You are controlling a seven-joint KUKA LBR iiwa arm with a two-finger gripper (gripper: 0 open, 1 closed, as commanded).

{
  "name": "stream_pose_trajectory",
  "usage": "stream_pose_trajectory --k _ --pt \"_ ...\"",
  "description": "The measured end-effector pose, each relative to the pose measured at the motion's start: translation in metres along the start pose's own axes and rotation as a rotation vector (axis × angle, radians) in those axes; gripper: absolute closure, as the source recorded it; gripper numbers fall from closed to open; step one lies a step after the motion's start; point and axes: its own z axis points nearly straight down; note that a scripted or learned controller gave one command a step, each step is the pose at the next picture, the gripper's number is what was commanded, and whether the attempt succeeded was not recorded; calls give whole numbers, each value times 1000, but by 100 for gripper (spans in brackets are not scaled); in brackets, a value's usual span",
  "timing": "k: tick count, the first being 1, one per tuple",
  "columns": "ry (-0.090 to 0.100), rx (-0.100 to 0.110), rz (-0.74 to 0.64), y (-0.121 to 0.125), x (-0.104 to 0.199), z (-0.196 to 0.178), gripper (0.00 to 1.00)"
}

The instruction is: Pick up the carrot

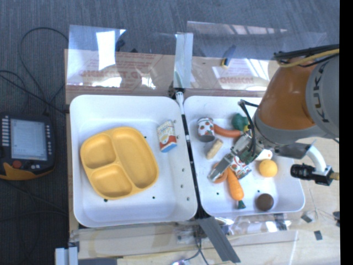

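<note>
we are seeing the grey arm, lettered "kuka" (322, 90), reaching into the right white bin (292, 200). its jaws (220, 170) are hanging beside the orange carrot with a green stalk (235, 187), at its upper end; we cannot tell how wide they are standing.

yellow tray (118, 162) left bin | carton (166, 135) beside | orange (268, 168), brown ball (265, 202) right bin

Gripper (220, 170) over carrot (235, 186), right bin (287, 203)
</note>
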Motion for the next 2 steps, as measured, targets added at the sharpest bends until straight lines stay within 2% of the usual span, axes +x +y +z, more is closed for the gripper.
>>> stream_pose_trajectory --k 1,2 --pt "1 0 -329 -18 11 16 0" --pt "7 4 -127 -39 -9 95 0"
